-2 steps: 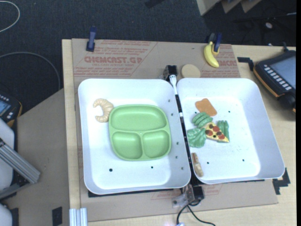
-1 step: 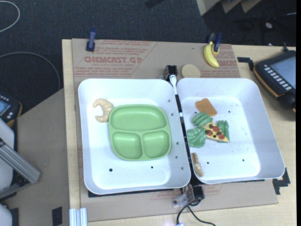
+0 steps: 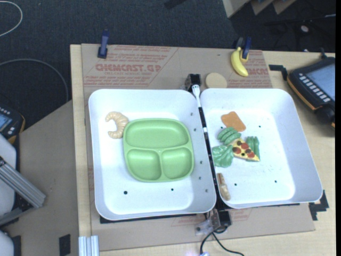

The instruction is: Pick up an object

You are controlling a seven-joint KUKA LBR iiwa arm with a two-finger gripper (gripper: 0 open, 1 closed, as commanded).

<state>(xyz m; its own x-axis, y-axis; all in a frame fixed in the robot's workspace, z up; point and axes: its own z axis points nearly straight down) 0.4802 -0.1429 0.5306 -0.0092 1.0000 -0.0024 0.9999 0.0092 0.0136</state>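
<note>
Near edge: cables and a small black connector (image 3: 221,219) lie on the worktop (image 3: 160,63) just below the seam between the two bins.
Left bin (image 3: 104,159): holds a green divided tray (image 3: 158,149), with a tan croissant-shaped toy (image 3: 116,123) touching its far-left corner.
Right bin (image 3: 282,143): candidate objects cluster at its left side: an orange-brown piece (image 3: 233,121), green leafy pieces (image 3: 228,143), a pizza slice (image 3: 245,150), and a small tan piece (image 3: 222,185) against the near-left wall.
Tool: its state cannot be told.
Advice: the orange-brown piece looks the cleanest target, standing slightly apart; the tan piece by the wall leaves little room.
Surface: brown printed board under the bins; a banana (image 3: 239,63) and a round tan disc (image 3: 216,81) rest at its far edge.
Room: dark carpet (image 3: 48,20) beyond, a tablet (image 3: 317,84) at right.
</note>
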